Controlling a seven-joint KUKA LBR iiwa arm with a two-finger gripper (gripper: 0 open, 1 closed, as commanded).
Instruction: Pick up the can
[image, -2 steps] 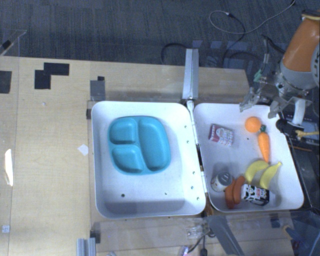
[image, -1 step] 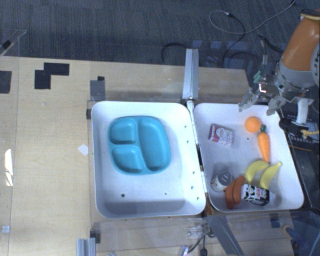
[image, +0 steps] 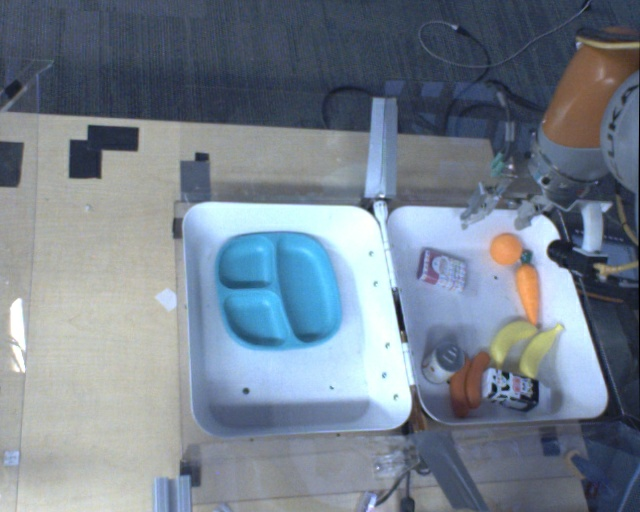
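The can (image: 442, 362) is small and silver-topped. It stands upright at the front left of the right bin (image: 590, 400), close to the bin's left wall. My gripper (image: 497, 211) hovers over the back edge of that bin, far behind the can and to its right. Its fingers (image: 472, 210) are spread apart and open, with nothing between them. The grey arm with its orange band (image: 585, 85) comes in from the upper right.
Next to the can lie a brown-orange object (image: 463, 388) and a black-and-white carton (image: 512, 390), with bananas (image: 525, 345) just behind. A carrot (image: 528, 290), an orange (image: 506, 249) and a red-white packet (image: 442, 270) lie farther back. The left bin (image: 200, 400) holds a blue divided plate (image: 278, 288).
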